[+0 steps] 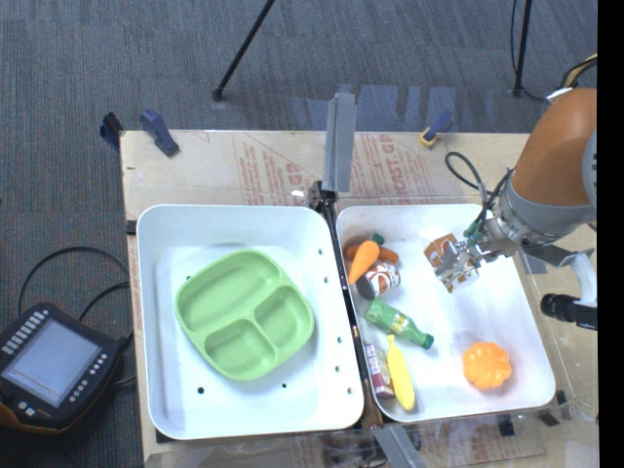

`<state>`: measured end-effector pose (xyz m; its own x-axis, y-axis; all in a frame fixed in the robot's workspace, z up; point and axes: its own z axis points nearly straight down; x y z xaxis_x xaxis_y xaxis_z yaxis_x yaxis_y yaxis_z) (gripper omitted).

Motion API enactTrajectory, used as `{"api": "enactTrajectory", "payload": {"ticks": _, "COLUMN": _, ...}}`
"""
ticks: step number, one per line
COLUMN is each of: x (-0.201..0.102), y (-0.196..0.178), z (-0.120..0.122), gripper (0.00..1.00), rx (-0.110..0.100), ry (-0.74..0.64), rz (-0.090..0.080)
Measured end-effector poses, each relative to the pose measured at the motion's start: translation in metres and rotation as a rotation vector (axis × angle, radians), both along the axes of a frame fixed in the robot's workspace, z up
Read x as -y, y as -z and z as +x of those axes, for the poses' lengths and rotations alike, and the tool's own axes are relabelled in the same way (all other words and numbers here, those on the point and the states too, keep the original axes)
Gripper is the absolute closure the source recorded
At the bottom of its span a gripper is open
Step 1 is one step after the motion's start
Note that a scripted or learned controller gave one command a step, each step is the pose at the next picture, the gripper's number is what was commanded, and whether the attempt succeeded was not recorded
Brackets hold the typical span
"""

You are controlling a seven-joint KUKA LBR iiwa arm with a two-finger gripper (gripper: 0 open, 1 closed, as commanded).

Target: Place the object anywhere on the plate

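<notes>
1. Grey arm (554,169) with orange band, raised above all else, enters from 3 o'clock. Its gripper (466,261) hangs over the upper part of the right bin. Jaw state: cannot tell.
2. Bench (234,169), brown board with red print, carries both bins.
3. Left bin (161,359), white and shallow, holds the plate.
4. Right bin (522,310), white and shallow, touches the left bin along the centre line.
5. Plate (244,315), light green with three compartments, lies at the centre of the left bin with nothing on it.
6. Control pendant (49,364), dark with a grey screen, lies on the carpet at 9 o'clock from the left bin.
7. Pumpkin (487,365), orange, at 5 o'clock in the right bin.
8. Banana (400,373), yellow, at 7 o'clock, near the left wall.
9. Bottle (398,323), green, lying on its side between the banana and the can.
10. Carrot (363,258), orange, at 10 o'clock, tilted.
11. Can (378,281), lying on its side just beside the carrot.
12. Brown packet (441,250), at 12 o'clock in the right bin, against the gripper's tip and well apart from the plate.
</notes>
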<state>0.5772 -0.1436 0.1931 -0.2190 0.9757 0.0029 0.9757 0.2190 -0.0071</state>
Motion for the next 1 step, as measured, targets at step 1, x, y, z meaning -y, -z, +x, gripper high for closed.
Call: {"api": "enactTrajectory", "payload": {"ticks": 1, "x": -0.0462, "y": 0.1003, "z": -0.0407, "gripper": 1.00, "rx": 0.001, "ry": -0.183, "rz": 0.002}}
